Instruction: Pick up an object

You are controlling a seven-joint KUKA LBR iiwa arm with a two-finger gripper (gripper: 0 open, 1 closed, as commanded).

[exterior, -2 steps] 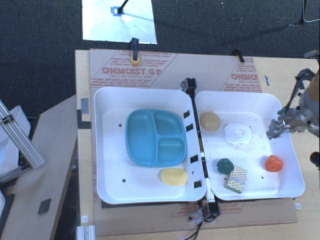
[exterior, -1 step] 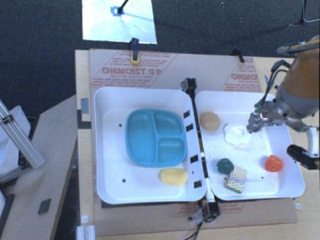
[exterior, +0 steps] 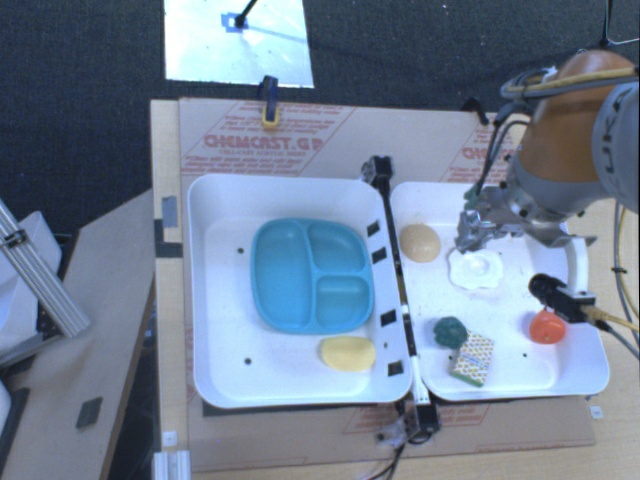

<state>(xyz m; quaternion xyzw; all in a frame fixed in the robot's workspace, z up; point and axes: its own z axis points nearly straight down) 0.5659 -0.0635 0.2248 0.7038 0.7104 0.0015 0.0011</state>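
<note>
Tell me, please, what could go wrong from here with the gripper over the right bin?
1. The gripper hovers at the upper edge of the white piece, which looks flat and low; a grasp there may slide off or close on nothing.
2. The tan ball lies close on the left; a descent could knock it away rather than pick anything up.

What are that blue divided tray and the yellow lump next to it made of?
The blue divided tray looks like moulded plastic, smooth with crisp raised ridges. The yellow rounded lump seems matte, perhaps soft plastic or foam; hard to tell.
</note>
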